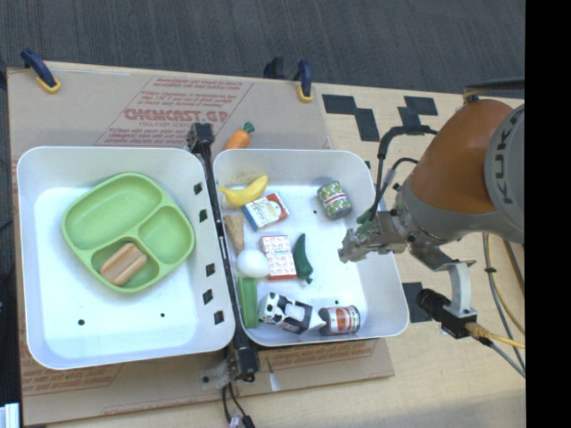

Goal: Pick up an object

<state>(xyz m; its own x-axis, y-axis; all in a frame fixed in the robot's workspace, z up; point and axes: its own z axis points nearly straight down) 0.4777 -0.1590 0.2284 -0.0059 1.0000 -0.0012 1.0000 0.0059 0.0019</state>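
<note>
My gripper [351,250] hangs over the right side of the right bin [382,285], above bare white floor. No object shows in it. The nearest things are a dark green pepper [302,258] to its left, a green patterned can [333,199] behind it and a red can [341,319] lying in front of it. Further left lie a red-and-white box [278,257], a white egg [252,263], a small carton [266,212], a banana [245,191] and a cow-patterned toy [285,312].
The left bin [45,328] holds a green divided plate [134,212] with a sausage-like piece [122,263] in one compartment. A carrot [238,136] rests behind the right bin's far rim. A long green item [247,300] lies along the right bin's left wall.
</note>
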